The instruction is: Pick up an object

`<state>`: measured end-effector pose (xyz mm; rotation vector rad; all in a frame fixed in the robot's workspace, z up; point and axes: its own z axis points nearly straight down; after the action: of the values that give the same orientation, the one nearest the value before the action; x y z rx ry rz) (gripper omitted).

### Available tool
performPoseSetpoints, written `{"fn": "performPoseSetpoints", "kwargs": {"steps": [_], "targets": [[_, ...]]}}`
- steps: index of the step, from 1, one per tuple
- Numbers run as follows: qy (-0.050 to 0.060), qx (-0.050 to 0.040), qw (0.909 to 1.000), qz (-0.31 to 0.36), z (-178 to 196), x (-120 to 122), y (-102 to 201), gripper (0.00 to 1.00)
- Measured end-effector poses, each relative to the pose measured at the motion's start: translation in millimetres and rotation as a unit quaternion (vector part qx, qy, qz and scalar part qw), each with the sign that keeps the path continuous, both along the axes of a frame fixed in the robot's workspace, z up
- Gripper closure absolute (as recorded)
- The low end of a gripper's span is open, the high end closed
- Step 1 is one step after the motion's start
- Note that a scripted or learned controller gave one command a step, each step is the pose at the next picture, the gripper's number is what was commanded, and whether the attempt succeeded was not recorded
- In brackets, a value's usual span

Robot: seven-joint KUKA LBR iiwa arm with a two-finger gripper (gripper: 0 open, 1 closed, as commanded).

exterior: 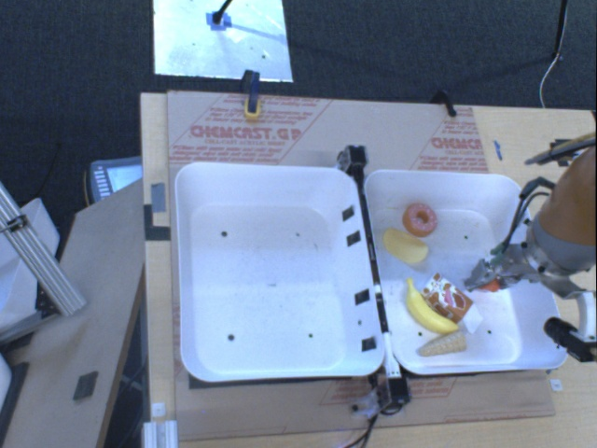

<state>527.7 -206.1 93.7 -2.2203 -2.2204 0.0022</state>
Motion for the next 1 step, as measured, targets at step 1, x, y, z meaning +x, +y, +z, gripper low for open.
{"fn": "performPoseSetpoints", "kwargs": {"steps": [1], "targets": [[0.000,0.0000,1.0000,0.000,9.8,-0.3,0.0,1.00]]}}
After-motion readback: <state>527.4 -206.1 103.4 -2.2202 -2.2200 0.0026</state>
